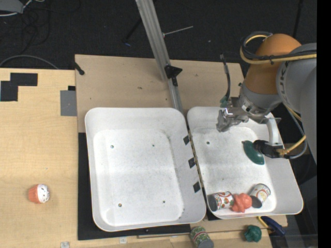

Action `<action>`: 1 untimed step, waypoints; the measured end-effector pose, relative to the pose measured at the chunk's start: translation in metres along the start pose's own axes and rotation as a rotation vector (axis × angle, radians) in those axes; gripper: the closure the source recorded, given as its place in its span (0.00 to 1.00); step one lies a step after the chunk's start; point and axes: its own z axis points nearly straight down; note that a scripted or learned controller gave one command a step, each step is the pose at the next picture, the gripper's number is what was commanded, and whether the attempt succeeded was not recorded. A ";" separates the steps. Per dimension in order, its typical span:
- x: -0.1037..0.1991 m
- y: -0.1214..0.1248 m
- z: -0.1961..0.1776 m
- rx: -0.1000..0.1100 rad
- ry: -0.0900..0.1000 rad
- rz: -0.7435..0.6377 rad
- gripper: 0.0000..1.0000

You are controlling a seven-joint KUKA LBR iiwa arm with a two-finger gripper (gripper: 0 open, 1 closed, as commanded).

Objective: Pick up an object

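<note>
Right bin (227,154) holds four things: a dark green leaf-shaped piece (254,152) near its right wall, and along the near edge a small can (221,200) w/ red-and-white label lying on its side, a red lumpy toy (241,202) touching it, and a 2nd can (260,194) w/ pale label just right of the toy. Label text too small to read. Left bin (135,169) shows bare white floor. Arm (269,71) comes in from right, orange band up top, wrist bent down over the right bin's far end; gripper (226,122) hangs well apart from the cans. Fingers: can't tell if apart or together. Outside the bins: orange-white ball (39,194) far left, green blob (252,233) at the bench's near edge.
</note>
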 end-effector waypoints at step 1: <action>-0.007 0.009 -0.057 -0.003 -0.001 0.001 1.00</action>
